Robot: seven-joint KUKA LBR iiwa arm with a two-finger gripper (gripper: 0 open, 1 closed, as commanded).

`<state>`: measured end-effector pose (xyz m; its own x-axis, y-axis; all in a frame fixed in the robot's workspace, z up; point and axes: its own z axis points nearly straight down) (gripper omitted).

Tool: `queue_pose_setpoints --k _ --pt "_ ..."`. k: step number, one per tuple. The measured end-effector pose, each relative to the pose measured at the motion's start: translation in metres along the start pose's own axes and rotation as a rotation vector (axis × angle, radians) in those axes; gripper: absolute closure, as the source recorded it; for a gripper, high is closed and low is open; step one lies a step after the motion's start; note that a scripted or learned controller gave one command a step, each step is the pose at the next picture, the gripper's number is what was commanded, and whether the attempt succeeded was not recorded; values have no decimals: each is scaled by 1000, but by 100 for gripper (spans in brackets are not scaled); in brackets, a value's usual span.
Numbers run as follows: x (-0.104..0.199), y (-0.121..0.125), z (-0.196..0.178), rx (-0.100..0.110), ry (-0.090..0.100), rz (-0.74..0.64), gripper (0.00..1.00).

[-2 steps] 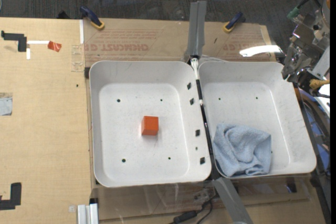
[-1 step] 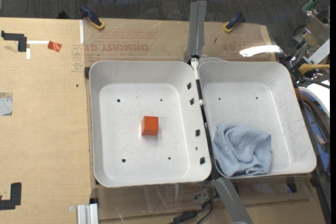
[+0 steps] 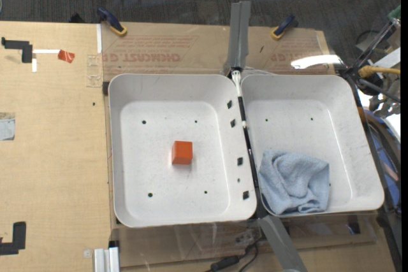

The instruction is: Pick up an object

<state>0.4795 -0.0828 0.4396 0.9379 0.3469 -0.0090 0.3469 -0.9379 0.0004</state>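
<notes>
**Orange block alone in the left bin, cloth in the right**

Nearest the camera, along the table's front edge, a grey strut (image 3: 280, 250) slants out from under the two bins. Just behind it, in the near left corner of the right bin (image 3: 357, 130), lies a crumpled pale blue cloth (image 3: 296, 181), bunched against the bin's inner wall beside the divide. Across that divide, the left bin (image 3: 127, 111) holds a small orange block (image 3: 182, 153), sitting a little toward the near side of the floor's middle, well apart from every wall and from the cloth. Nothing lies on or against it. Black clips (image 3: 241, 161) run along the seam where the bins meet.

Farther back, brown cardboard (image 3: 172, 54) spreads under the bins, pinned by two blue-and-orange clamps (image 3: 112, 21). A grey upright bar (image 3: 239, 32) rises behind the seam. To the left, on the tan table (image 3: 51, 137), a small red tag (image 3: 66, 56) sits near black brackets.

How the tool stands, open or closed, cannot be told here.
</notes>
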Motion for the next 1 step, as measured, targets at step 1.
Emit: queue_pose_setpoints --k 1 --pt "-4 10 -1 0 3 152 100"
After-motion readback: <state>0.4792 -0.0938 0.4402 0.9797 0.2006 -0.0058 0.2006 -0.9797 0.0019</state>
